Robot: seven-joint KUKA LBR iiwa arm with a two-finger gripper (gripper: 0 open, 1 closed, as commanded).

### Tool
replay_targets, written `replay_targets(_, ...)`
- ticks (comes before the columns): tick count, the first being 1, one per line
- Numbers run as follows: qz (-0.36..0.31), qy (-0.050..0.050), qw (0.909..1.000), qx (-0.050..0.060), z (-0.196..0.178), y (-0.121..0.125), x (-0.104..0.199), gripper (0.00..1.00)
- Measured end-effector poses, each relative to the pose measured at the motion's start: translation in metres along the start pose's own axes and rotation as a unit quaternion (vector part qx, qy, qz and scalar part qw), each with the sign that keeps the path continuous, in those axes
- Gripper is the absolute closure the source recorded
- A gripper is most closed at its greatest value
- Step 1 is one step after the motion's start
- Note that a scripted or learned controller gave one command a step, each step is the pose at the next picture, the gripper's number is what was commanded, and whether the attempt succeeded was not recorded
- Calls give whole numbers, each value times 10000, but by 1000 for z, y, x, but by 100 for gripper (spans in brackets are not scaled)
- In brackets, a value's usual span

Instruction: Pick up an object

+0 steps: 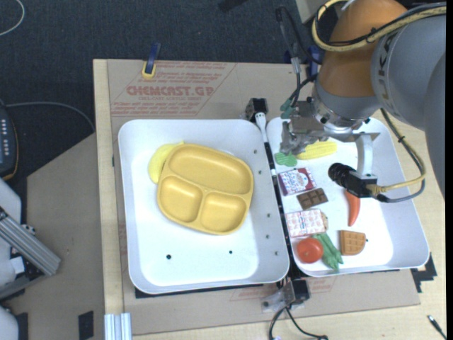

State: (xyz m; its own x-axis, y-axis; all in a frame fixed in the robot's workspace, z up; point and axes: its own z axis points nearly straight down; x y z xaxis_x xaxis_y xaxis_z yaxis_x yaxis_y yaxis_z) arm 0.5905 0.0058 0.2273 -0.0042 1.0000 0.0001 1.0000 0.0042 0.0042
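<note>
Your end effector (301,137) sits low over the far end of the right bin (407,222), right at the yellow corn cob (318,149). You cannot tell from here how it is set or whether it has the corn. Nearer you in that bin lie two small cartons (296,180), a carrot (352,205), a tomato (309,249) and a waffle (352,242). The left bin (134,190) holds a yellow divided tray (204,188).

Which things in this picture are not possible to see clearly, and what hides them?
- Gripper: the wrist above covers its fingers.
- Yellow item in the left bin: mostly under the yellow tray.
- Corn: partly behind the gripper.
- Packets: print too small.
</note>
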Motion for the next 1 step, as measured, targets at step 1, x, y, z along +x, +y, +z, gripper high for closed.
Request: replay_targets(1,-5,4,10000,1,4,24,44,100)
